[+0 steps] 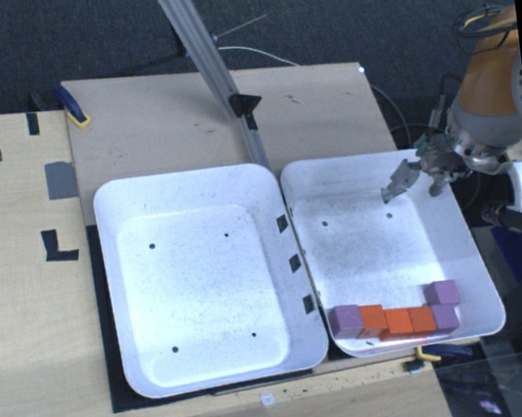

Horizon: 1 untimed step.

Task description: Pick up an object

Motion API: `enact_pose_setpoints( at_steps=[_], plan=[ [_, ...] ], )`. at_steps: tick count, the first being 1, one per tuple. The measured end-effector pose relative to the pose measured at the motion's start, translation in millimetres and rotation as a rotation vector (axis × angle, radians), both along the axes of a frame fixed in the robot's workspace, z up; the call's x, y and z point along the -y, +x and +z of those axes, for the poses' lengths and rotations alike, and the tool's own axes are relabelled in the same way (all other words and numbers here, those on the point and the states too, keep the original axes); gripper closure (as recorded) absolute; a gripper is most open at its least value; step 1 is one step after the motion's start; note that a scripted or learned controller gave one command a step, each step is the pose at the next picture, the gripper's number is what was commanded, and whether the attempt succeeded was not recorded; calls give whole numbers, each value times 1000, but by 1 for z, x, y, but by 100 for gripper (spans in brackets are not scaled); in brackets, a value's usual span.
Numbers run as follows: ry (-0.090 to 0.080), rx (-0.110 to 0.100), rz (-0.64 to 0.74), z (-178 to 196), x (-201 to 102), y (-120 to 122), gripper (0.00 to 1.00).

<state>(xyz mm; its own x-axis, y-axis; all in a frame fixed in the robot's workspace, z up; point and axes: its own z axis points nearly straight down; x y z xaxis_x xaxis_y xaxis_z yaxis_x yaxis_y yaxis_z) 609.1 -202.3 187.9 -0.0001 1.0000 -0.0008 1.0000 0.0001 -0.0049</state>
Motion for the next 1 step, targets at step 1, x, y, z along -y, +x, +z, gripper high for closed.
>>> enact_pose_setpoints(
  at_steps=[1],
  plan=[
    [0,5,2,-2,6,15,0]
  ],
)
